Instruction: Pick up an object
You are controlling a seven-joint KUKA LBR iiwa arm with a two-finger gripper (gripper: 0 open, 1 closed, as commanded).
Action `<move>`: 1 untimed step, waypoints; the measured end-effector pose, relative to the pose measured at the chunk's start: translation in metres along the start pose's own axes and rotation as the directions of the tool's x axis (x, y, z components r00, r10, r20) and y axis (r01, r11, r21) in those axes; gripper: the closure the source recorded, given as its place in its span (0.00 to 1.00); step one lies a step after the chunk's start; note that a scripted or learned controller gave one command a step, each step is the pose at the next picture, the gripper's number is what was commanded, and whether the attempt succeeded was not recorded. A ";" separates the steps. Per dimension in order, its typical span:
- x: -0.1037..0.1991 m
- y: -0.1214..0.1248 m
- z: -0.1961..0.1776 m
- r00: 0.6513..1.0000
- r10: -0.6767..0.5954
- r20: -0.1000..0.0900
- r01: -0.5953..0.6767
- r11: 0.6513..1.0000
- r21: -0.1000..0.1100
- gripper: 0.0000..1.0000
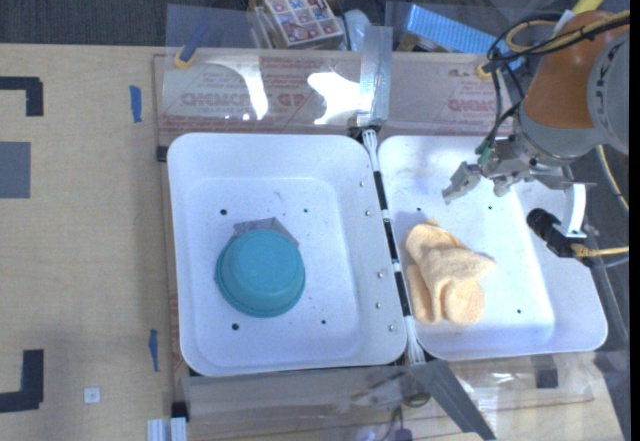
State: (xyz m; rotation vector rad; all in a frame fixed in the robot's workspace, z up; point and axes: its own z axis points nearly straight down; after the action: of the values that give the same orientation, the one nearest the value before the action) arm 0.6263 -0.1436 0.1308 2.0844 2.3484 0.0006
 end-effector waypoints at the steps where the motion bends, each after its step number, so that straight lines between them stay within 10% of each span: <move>1: 0.032 -0.060 0.041 0.991 -0.133 0.002 0.133 0.991 -0.008 0.00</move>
State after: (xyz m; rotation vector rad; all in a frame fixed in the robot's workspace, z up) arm 0.5634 -0.1186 0.0895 1.9198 2.4766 0.0092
